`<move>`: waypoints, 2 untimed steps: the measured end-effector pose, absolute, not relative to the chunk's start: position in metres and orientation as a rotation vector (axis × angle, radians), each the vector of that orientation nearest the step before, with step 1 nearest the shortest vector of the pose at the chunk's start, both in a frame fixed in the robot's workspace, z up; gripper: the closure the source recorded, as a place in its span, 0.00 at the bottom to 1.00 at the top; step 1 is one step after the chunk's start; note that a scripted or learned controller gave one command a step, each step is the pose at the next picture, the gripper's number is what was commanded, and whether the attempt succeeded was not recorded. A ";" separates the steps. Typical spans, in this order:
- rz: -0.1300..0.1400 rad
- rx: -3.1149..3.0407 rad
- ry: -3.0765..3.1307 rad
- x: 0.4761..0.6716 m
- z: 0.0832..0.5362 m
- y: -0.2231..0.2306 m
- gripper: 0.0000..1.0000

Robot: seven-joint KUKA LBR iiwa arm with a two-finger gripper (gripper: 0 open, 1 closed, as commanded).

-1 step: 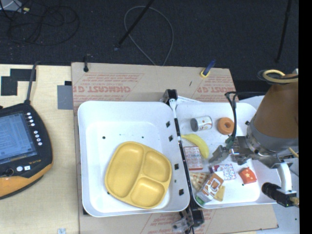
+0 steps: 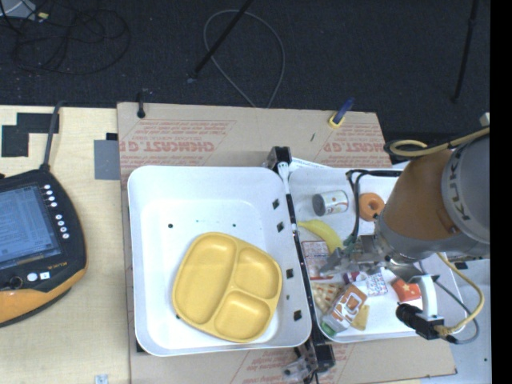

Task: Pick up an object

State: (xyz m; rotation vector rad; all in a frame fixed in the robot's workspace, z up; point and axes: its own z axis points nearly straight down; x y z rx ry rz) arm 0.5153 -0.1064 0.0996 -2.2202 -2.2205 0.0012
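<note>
Even overhead light, white bins [image 2: 144, 214] bright — soft shadows, slightly grainy, dark background.

Both bins are plain white; the left bin [image 2: 152, 214] carries a pale yellow divided plate [image 2: 226, 286], and the right bin [image 2: 384, 326] holds a yellow banana [image 2: 320, 232], a grey can [image 2: 330, 203] and an orange round thing [image 2: 370, 206]. The arm [image 2: 436, 206] is grey with an orange band. Brown cardboard [image 2: 240, 138] with red lettering lies beneath, against a dark floor [image 2: 160, 46].

Left bin [image 2: 152, 214]: divided plate [image 2: 226, 286]. Right bin [image 2: 384, 332]: can [image 2: 330, 203] at back, banana [image 2: 320, 232] before it, packets [image 2: 346, 306] in front.
</note>
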 end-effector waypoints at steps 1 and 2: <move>-0.004 -2.221 -2.226 0.588 0.091 -0.093 0.00; -0.011 -2.235 -2.224 0.588 0.105 -0.096 1.00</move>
